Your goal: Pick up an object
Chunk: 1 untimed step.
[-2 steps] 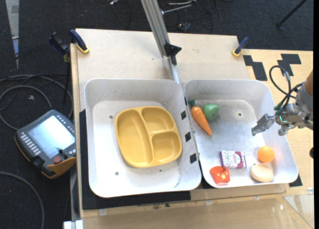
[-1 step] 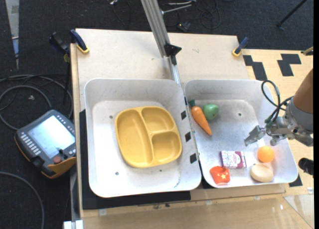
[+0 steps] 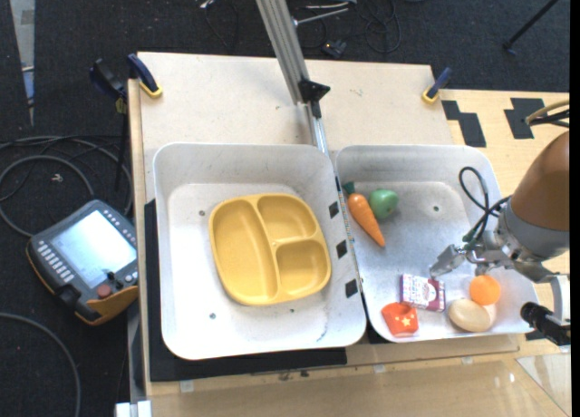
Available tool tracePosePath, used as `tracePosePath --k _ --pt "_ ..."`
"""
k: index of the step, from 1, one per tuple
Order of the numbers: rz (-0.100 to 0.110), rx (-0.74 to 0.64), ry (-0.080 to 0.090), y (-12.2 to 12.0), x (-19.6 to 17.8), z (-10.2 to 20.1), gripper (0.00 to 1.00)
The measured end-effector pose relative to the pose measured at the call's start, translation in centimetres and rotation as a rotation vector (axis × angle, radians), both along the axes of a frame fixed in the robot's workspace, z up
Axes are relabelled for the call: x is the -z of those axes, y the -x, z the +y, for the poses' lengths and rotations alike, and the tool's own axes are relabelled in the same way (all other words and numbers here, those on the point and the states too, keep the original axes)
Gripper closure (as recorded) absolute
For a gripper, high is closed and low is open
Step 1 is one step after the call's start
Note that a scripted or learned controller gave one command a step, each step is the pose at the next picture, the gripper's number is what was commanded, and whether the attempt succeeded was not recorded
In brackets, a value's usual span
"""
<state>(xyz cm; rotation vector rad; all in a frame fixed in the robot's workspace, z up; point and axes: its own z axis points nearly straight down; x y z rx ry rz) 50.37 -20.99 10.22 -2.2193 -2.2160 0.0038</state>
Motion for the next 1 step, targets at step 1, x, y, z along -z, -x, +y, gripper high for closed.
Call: tracePosePath --k 1 --pt "-0.006 -0.001 0.002 -0.09 0.62 0.04 0.00"
